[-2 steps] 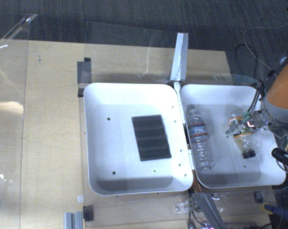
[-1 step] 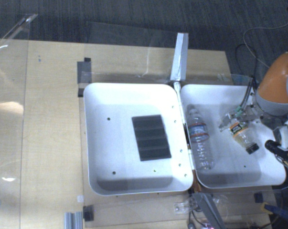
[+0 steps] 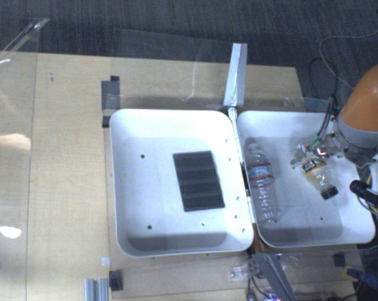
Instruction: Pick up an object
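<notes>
Pale wooden bench (image 3: 57, 187) carries two white bins. Within the right bin (image 3: 358, 231), a clear plastic bottle (image 3: 261, 182) lies lengthwise along the left wall, well apart from the gripper (image 3: 318, 148) near the far right side. A small amber bottle (image 3: 318, 179) lies just below it. Beyond, the left bin (image 3: 132, 168) holds a dark ribbed block (image 3: 199, 180).

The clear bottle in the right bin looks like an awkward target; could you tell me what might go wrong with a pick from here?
1. The bottle lies on its side against the right bin's left wall, so fingers may lack room on that side.
2. It is round and clear, so it could roll or slip.
3. The gripper sits over small items, which it might nudge instead.
</notes>
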Tool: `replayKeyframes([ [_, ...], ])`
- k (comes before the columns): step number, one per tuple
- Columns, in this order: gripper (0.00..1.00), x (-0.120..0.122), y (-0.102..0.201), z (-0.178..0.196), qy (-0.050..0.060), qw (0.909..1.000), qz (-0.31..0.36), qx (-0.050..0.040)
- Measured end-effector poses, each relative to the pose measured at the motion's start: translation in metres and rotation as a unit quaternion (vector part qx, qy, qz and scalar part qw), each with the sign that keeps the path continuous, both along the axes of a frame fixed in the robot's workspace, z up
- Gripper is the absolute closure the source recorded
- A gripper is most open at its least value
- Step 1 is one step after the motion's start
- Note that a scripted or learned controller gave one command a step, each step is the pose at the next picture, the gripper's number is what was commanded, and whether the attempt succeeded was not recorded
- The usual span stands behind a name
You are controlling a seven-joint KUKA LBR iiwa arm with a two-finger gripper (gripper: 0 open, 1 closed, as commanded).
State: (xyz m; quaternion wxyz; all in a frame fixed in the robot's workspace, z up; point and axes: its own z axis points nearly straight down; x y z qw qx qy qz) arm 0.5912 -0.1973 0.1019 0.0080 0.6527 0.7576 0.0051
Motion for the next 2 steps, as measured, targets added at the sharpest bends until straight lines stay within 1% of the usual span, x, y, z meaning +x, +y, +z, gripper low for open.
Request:
replayKeyframes([
  [1, 1.0, 0.023, 0.078, 0.087, 0.006, 0.9988, 0.048, 0.0007],
  [2, 1.0, 0.009, 0.087, 0.071, 0.007, 0.9999, 0.016, 0.0016],
])
